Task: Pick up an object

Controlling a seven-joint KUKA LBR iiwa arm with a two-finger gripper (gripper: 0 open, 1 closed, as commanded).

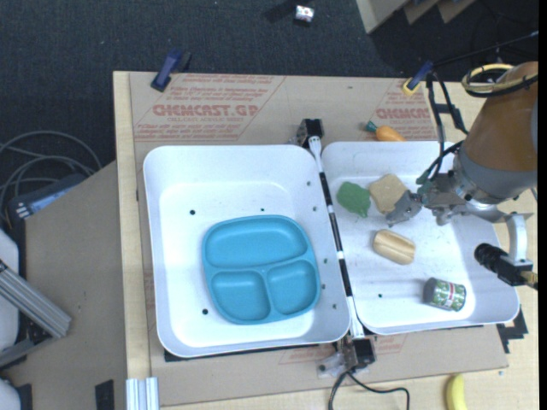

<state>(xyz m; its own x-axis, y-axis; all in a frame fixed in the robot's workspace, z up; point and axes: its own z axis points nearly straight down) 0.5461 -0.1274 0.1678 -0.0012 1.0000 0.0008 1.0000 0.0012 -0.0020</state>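
Note:
The right bin (479,310) holds a green lump (353,197), a tan block (387,192), a tan bread-like roll (394,246) and a small green can (444,294) lying on its side. My gripper (423,212) hangs over the bin's upper middle, just right of the tan block and above the roll. Its fingers (401,211) are spread open with nothing between them. The grey arm with its orange band (504,131) comes in from the right.
The left bin (171,178) carries a blue divided plate (261,267). An orange carrot-like item (386,132) lies on the bench behind the right bin. A black clip (312,130) joins the bins at the back. A yellow object (455,392) sits at the front edge.

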